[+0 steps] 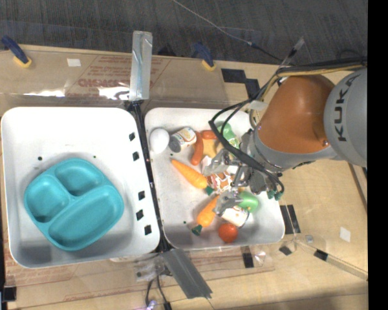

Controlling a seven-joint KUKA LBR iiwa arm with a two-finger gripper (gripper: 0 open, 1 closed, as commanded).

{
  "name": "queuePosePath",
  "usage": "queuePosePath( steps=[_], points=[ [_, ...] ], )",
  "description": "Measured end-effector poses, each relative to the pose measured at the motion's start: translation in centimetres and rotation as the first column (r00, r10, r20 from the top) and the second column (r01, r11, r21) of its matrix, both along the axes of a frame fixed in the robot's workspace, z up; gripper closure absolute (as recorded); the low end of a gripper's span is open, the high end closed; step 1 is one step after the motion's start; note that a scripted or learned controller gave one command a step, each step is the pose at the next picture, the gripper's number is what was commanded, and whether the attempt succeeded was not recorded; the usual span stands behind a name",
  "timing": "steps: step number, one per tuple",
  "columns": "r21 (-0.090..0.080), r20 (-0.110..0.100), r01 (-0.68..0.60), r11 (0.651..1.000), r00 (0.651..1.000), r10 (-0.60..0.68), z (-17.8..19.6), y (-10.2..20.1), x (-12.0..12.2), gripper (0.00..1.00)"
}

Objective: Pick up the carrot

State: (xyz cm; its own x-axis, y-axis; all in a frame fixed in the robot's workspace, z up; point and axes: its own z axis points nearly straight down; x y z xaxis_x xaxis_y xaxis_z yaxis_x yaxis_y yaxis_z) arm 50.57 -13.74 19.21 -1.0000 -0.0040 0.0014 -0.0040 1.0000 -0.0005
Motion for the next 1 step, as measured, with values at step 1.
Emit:
queuePosePath(
  steps=[1],
  points=[
    [0.0,0.012,0.085,0.996,0.996,-0.085,-9.66,0.33,-1.09,0.0]
  ],
)
